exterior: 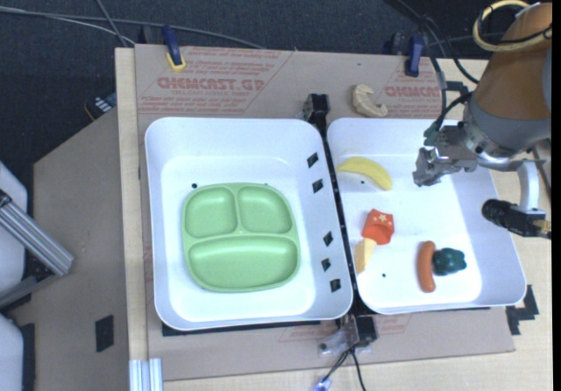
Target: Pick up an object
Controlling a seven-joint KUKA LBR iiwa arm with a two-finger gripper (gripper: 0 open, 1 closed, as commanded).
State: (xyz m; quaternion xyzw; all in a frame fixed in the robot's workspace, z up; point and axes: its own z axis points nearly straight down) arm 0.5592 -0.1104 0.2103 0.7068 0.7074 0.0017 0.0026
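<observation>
I judge nothing picked yet — my gripper hangs at the right bin's upper edge; I cannot tell its state. The banana, the nearest object, lies just left of it.

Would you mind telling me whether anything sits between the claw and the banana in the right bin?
Nothing visible does. The claw hangs just right of the banana, with bare white bin floor between them.
</observation>
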